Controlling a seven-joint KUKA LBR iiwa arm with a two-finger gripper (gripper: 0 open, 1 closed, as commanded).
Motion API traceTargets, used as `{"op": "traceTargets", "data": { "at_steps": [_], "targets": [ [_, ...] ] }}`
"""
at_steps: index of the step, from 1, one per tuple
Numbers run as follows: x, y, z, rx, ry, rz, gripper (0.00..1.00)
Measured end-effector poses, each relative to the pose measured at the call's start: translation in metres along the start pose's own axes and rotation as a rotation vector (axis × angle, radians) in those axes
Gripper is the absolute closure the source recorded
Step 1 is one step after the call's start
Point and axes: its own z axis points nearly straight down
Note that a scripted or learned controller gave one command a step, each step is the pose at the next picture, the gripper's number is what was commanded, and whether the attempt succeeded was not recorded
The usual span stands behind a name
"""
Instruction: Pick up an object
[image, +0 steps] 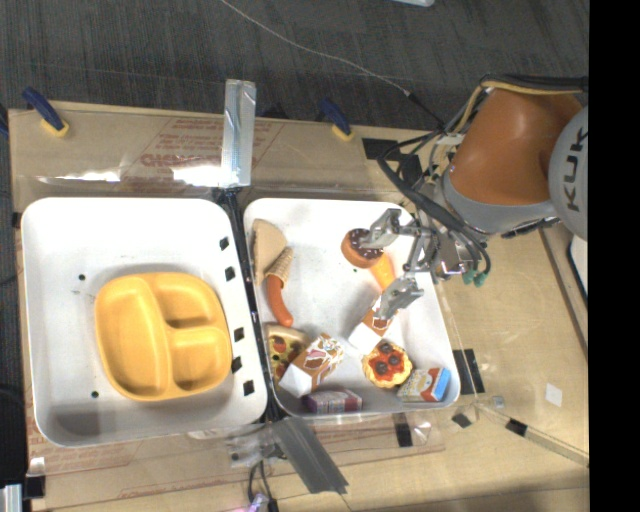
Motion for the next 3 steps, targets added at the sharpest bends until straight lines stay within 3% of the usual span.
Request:
{"op": "traceTargets", "data": {
  "at_steps": [1, 2, 3],
  "targets": [
    [0.053, -0.017, 0.148, -0.002, 0.005, 0.036, 0.00],
    [0.061, 0.034, 0.152, 0.012, -0.027, -0.018, 0.00],
    [0.005, 0.054, 0.155, 0.010, -0.010, -0.067, 0.00]
  ]
}}
